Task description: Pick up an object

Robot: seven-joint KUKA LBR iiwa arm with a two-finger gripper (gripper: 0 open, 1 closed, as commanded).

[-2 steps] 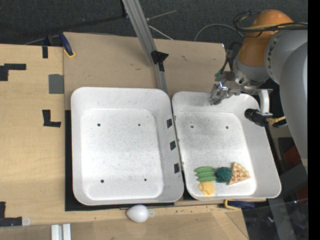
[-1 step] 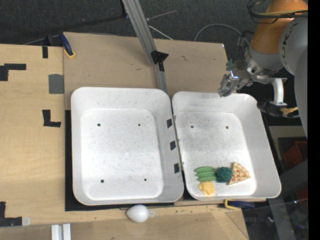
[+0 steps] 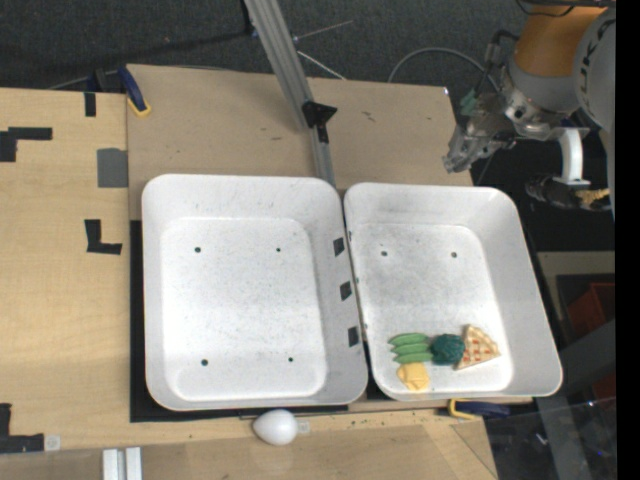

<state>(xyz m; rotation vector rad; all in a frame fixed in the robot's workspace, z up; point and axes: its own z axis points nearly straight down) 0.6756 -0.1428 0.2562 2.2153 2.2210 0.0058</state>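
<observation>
Above the right white bin's (image 3: 520,268) far corner the end effector (image 3: 466,153), its grip state indiscernible, is judged pre-approach, with descent toward the small toy-food cluster (image 3: 443,353) required.

A single fixed camera looks down from above at a slant onto a tan wooden bench (image 3: 230,118). It stands far enough back to take in both shallow white plastic bins, the left bin (image 3: 240,288) and the right bin (image 3: 450,288), side by side across the middle of the view. Dark carpeted floor (image 3: 120,13) fills the far edge. The grey robot arm with an orange band (image 3: 560,38) enters at the upper right corner, beyond the bench's far right corner.
</observation>
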